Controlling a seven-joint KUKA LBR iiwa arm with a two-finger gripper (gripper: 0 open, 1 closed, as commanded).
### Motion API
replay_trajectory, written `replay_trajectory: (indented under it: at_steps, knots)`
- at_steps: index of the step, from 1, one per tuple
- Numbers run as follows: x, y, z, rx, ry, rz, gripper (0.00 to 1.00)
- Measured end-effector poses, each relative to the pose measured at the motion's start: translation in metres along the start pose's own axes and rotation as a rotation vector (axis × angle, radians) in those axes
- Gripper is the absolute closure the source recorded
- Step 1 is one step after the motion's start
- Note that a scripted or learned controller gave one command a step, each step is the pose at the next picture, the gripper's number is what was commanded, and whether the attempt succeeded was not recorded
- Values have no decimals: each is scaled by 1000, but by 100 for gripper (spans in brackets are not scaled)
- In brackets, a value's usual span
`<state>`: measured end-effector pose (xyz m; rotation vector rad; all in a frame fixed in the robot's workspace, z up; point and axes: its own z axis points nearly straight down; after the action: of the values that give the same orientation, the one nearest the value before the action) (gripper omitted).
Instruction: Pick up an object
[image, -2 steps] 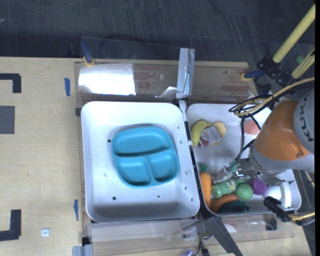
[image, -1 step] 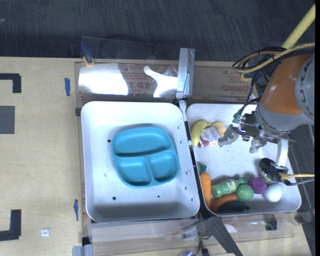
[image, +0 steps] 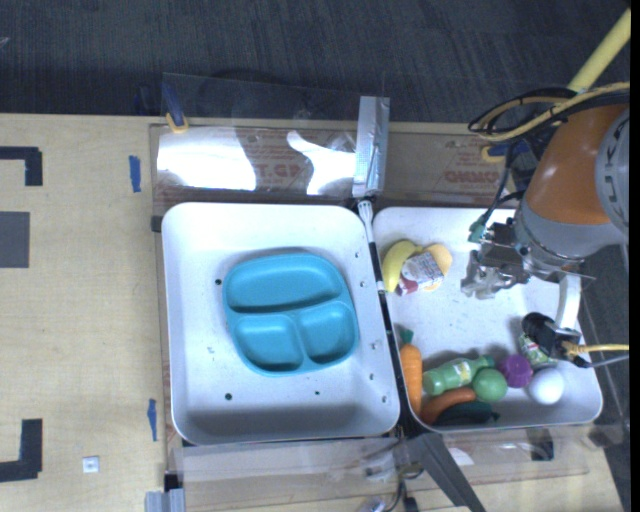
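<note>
Nearby, banana (image: 397, 262) beside tool (image: 492, 275) (carrot (image: 411, 372) below).

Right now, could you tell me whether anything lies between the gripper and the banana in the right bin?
Nothing visible does. The gripper hovers over bare bin floor just right of the banana; only a small packet leans against the banana's near side.

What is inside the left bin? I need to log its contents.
The left bin holds one blue tray with three compartments, lying flat. The bin floor under the tray is covered, so anything beneath it cannot be seen.
</note>
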<state>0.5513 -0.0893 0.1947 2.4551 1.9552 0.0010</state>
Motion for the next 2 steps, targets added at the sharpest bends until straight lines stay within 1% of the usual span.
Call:
replay_trajectory:
  at_steps: [1,2]
  knots:
    - [0,0,1,2,0,0,0]
    - [-70,-1,31,8,0,29,0]
